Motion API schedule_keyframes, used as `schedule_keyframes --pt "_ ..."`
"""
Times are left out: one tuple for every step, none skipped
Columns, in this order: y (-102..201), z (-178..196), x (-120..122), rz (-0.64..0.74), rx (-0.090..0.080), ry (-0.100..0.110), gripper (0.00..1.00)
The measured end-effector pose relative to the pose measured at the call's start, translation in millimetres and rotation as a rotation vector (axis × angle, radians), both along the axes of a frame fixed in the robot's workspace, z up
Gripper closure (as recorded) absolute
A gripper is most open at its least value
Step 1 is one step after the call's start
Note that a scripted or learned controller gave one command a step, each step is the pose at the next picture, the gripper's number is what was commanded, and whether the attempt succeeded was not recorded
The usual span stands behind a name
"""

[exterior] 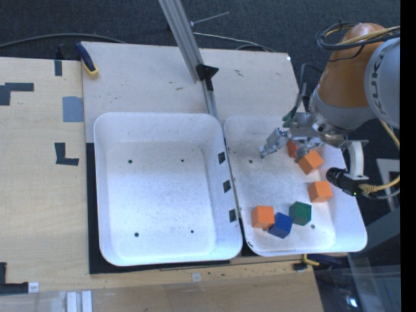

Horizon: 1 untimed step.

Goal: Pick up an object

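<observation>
Dark carpet surrounds the pale bench (39, 194), and from where I stand the left bin (110, 174) sits well off to the pincer's left with nothing in it that I can make out. A slanted metal rail (185, 34) runs down toward the seam between the two bins. Next comes the right bin (260, 174), where all the work is.

The pincer (279, 142) hangs low over that bin's upper part, its metal tip pointing left and down. Whether it is spread or pressed together I cannot tell; the wrist hardware hides the detail. I see nothing held in it.

Just right of the pincer, nearly touching it, lies an orange block (311, 161), the likeliest target. It is close to a cube, so it has no real long axis; it sits rotated, corners pointing roughly up, down and sideways in the view, its faces skewed to the bin walls. A reddish scrap (292, 147) shows just beside it, partly under the wrist.

Below and right is a second orange block (320, 191); farther below the pincer sit a third orange block (262, 216), a blue block (281, 226) and a green block (300, 212), the blue touching its neighbours.

My worry: the tip looks offset left of the nearest block, so a closing could catch air. The block's skew could also let it twist or squirt out, and the near wall limits room.
</observation>
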<state>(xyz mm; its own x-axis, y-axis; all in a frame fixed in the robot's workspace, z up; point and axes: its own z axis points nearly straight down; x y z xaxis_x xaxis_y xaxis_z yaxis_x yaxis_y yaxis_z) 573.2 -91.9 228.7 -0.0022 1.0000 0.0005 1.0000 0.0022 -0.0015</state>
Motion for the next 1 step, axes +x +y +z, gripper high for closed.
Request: schedule_keyframes --pt "-19.3 -122.6 -53.4 -0.004 0.001 0.011 0.00"
